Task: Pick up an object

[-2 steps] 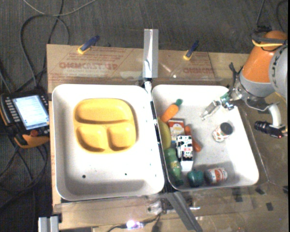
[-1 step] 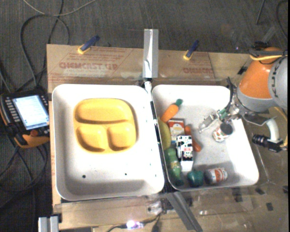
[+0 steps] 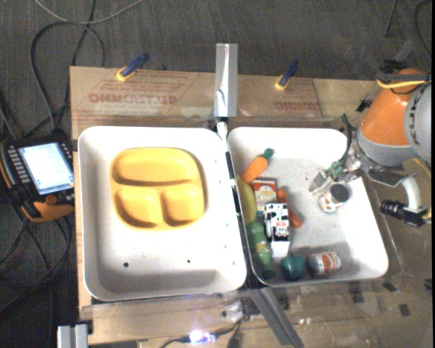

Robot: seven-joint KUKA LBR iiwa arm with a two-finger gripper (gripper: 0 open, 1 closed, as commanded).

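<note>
My gripper (image 3: 325,182) hangs over the right part of the right bin (image 3: 366,230), reaching in from the right on the grey arm with its orange band (image 3: 391,118). A small round white and red thing (image 3: 335,196) lies directly under it, whether touched or held I cannot tell. Along the bin's left side lie a toy carrot (image 3: 257,166), a red and white box (image 3: 264,192), a black and white carton (image 3: 277,220) and some green pieces (image 3: 258,241). A teal object (image 3: 293,267) and a small can (image 3: 324,262) rest by the front wall.
In the left bin (image 3: 94,216) sits a yellow divided plate (image 3: 159,187). A handheld pendant with a lit screen (image 3: 38,169) lies left of the bench. Two clamps (image 3: 133,66) hold cardboard behind the bins, and a metal post (image 3: 225,78) stands between them.
</note>
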